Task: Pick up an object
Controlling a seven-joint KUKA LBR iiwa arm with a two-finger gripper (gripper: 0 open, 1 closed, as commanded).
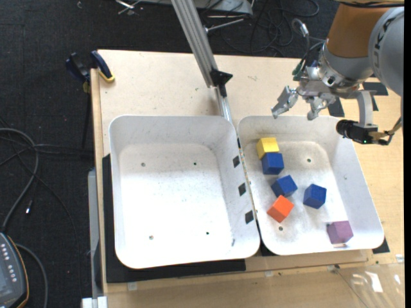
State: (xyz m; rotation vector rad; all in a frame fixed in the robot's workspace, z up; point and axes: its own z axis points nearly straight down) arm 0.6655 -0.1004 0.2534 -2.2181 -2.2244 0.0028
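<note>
1. You're seeing the purple cube (339, 231) sitting nearest the camera, at the near right corner of the right bin (359, 178), close to the rim.
2. The orange cube (280, 208) is lying toward the bin's near left side, with a blue cube (284, 185) just beside it on the far side; touching or not, can't tell.
3. Another blue cube (314, 196) is resting near the bin's middle, apart from the rest.
4. The yellow cube (268, 146) is sitting toward the far left corner with a third blue cube (273, 163) pressed against its near face.
5. The left bin (128, 140) is lying alongside, sharing the middle edge with the right one.
6. The gripper (300, 107) is hanging over the far rim of the right bin, fingers spread wide, holding nothing.
7. The relation you're working with: every cube is lying on the near side of the claw. The yellow and blue pair is closest, just nearer and slightly left of it; the purple one is farthest, well toward the near right corner.
8. Judgement: you're at the approach stage, nothing picked yet. The lone middle blue cube is looking like the cleanest target; the stuck pairs are risking a finger landing on the neighbour.
9. Cubes have no long axis, so finger alignment to flat faces is what matters.
</note>
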